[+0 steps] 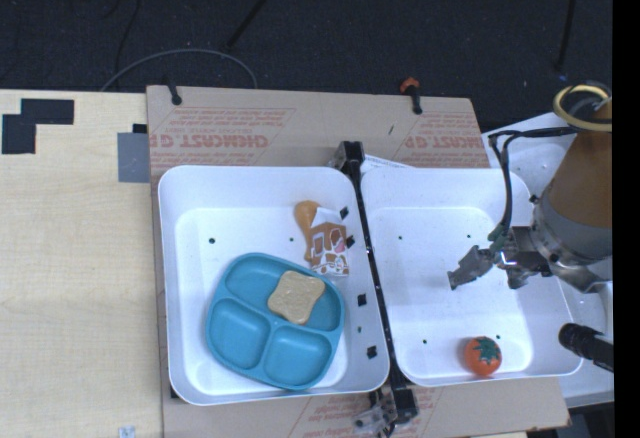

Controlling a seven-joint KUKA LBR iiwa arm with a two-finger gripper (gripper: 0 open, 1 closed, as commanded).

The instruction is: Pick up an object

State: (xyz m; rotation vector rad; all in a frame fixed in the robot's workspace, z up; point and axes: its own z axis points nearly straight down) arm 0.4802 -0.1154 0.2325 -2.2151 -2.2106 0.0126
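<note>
My gripper (488, 276) hangs over the middle right of the right bin (430, 226), open, with nothing between its fingers. A small red-orange tomato-like object (482, 355) lies near that bin's front edge, below the gripper and apart from it. In the left bin (190, 226) a blue divided plate (262, 346) carries a tan bread-like slice (296, 297). Behind the plate lie a brown and white patterned packet (328, 248) and a small orange-tan piece (306, 216), both close to the divider.
A black divider rail (368, 266) runs between the two bins. The arm's orange band (590, 176) rises at the right edge, with a black cable (505, 186) looping beside it. Cardboard (300, 126) lies under the bins, and a wooden bench top (70, 276) lies to the left.
</note>
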